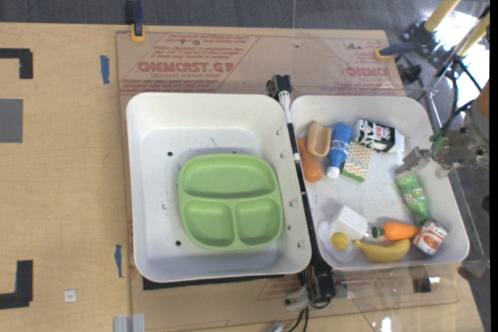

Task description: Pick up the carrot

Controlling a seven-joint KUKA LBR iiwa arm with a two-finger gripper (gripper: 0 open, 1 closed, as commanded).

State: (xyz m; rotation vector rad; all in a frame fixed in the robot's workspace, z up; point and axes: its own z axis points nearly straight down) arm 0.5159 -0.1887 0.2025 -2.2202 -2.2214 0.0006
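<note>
While the carrot [400,230] lies in the right bin [450,190] near its front wall, you see it hemmed in: the banana [383,249] curves just beneath it, touching or nearly so, a small red-and-white can [430,238] sits just beside its tip, and a white block [351,222] rests to its left. You can judge the carrot a light, stiff toy with a smooth, likely slippery skin; its thick orange middle looks the safest place to take hold, across the narrow width, clear of the green stem end. Your gripper [424,159] hangs over the right bin's far right side, above the green packet [413,197] and well apart from the carrot, the arm reaching in from the right. You cannot tell whether the jaws are open or closed.
</note>
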